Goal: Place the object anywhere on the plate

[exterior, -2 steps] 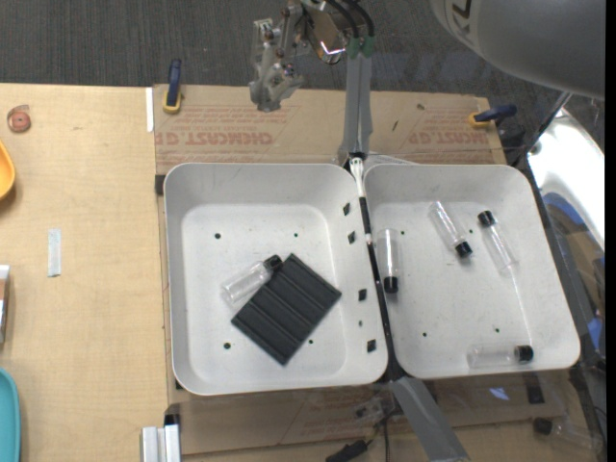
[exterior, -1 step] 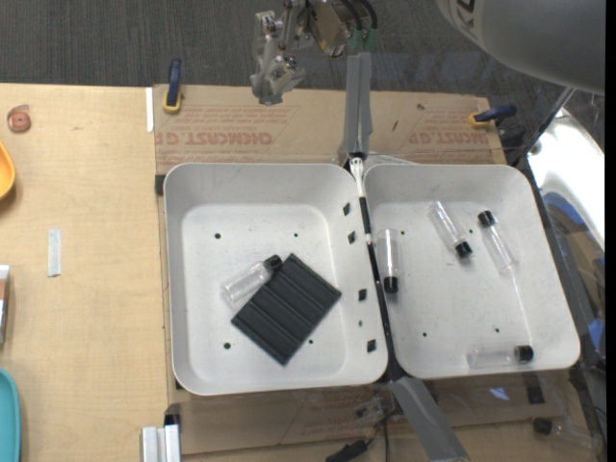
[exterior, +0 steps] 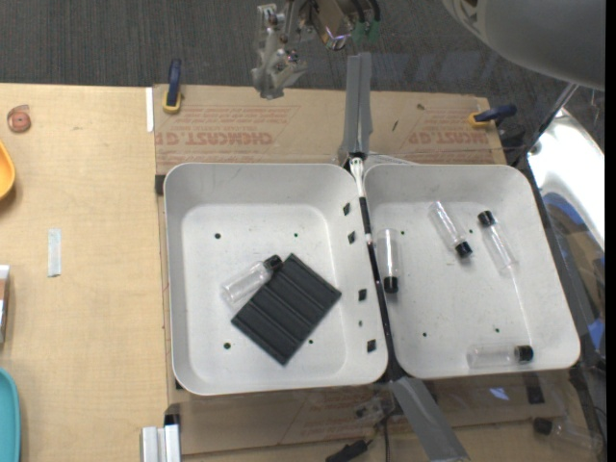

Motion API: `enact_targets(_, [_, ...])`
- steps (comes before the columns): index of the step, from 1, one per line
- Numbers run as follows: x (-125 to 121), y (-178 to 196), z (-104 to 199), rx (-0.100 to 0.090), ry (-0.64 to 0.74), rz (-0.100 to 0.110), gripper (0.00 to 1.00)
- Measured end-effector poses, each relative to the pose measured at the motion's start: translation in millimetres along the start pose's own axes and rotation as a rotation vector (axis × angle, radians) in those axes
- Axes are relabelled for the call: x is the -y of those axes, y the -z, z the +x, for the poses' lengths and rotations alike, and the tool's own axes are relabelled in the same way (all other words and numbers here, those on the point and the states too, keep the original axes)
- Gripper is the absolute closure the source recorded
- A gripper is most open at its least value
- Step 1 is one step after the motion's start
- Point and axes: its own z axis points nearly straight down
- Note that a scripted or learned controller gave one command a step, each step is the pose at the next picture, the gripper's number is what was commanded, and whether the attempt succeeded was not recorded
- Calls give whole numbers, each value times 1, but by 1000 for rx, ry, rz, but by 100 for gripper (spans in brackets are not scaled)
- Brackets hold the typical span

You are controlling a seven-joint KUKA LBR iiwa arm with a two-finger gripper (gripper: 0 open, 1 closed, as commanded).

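A black ridged plate [exterior: 287, 308] lies tilted on the floor of the left bin [exterior: 192, 354]. A clear vial with a black cap [exterior: 248, 279] rests beside the plate's upper left edge, its cap touching that edge. The right bin [exterior: 549, 287] holds several similar clear vials: one by the divider [exterior: 389, 261], two near the middle [exterior: 449, 231] [exterior: 496, 239], and one at the front wall [exterior: 500, 355]. My gripper [exterior: 273, 77] hangs high beyond the back of the left bin, over the cardboard, far from the plate and the vials. Nothing shows in it.
Brown cardboard [exterior: 289, 123] lies under the bins, held by clamps at the back left [exterior: 173, 85] and back right [exterior: 491, 115]. A wooden table [exterior: 77, 258] spreads to the left, with an orange object [exterior: 5, 176] and a teal one [exterior: 8, 422] at its edge.
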Motion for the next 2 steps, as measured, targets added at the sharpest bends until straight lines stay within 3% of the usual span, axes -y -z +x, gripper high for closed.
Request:
enact_targets(1, [16, -7, 6, -24, 382, 1, 100])
enact_targets(2, [17, 2, 4, -18, 376, 0, 100])
